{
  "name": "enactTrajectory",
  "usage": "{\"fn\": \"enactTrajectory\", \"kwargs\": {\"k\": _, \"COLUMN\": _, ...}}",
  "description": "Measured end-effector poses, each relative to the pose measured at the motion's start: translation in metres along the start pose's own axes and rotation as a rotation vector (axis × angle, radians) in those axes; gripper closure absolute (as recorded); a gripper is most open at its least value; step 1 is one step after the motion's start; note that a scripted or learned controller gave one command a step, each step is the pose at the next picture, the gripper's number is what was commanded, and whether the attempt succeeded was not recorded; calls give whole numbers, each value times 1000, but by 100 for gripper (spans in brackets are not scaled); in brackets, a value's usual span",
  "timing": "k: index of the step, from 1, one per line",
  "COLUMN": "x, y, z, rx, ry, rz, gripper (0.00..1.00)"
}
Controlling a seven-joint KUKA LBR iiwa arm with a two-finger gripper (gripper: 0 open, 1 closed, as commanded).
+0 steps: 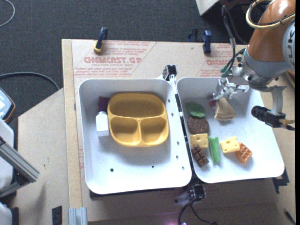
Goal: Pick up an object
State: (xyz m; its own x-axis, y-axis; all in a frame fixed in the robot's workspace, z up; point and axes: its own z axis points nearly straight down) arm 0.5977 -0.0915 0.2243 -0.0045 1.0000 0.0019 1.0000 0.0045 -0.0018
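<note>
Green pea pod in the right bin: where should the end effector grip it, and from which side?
Likely from straight above, at the middle of the long green pea pod, closing across its narrow width. It lies flat, lengthwise toward the camera, with the yellow cheese block close on one side, so keep the opening narrow.

A robotics lab: clamps (100, 40) pin a board (140, 60) to the bench, cables (28, 76) trail over dark carpet (47, 13)

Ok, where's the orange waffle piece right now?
The orange waffle-shaped toy piece lies in the right white bin, near its front right corner, touching the yellow cheese block.
</note>
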Motion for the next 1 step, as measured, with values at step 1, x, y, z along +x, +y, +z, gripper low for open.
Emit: {"fn": "enactTrajectory", "kwargs": {"k": 1, "x": 50, "y": -5, "z": 8, "rx": 2, "ry": 1, "rz": -1, "gripper": 100}}
